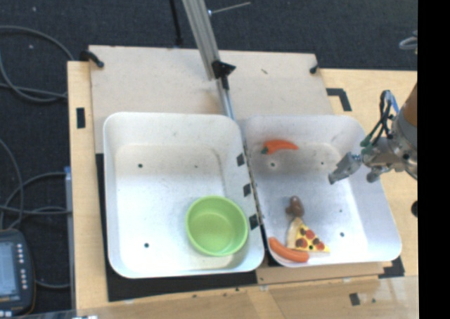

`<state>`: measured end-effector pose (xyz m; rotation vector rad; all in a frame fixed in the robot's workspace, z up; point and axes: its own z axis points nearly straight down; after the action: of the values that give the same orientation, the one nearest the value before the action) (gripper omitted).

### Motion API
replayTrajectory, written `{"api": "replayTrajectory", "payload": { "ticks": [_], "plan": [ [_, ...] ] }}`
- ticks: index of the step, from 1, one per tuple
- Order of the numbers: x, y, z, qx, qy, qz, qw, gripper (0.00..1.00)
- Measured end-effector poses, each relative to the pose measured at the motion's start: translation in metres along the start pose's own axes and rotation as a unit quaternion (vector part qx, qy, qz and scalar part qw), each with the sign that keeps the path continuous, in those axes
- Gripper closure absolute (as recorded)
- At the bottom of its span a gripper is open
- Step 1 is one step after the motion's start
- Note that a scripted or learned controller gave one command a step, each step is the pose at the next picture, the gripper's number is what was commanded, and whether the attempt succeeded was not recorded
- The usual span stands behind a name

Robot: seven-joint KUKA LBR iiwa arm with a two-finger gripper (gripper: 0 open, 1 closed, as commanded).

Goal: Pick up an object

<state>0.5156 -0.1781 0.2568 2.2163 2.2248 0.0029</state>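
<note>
Claw (349, 168) is seen at right edge, over right bin (365, 230); fingers' state can't be told. Pizza slice (304, 237) is seen lower centre, green bowl (216, 225) in left bin (140, 191).

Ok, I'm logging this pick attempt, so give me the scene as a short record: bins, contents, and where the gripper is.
left bin: green bowl, near the front right corner
right bin: orange carrot-like toy near the back; small brown object; pizza slice toy; orange sausage-like toy at the front edge
gripper: over the right bin's right side, apart from all the toys
object held: none visible
</note>
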Motion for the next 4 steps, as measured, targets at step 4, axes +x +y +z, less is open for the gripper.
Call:
{"api": "replayTrajectory", "payload": {
  "ticks": [4],
  "plan": [
    [-0.005, -0.011, 0.158, 0.001, -0.002, 0.003, 1.0000, 0.00]
  ]
}}
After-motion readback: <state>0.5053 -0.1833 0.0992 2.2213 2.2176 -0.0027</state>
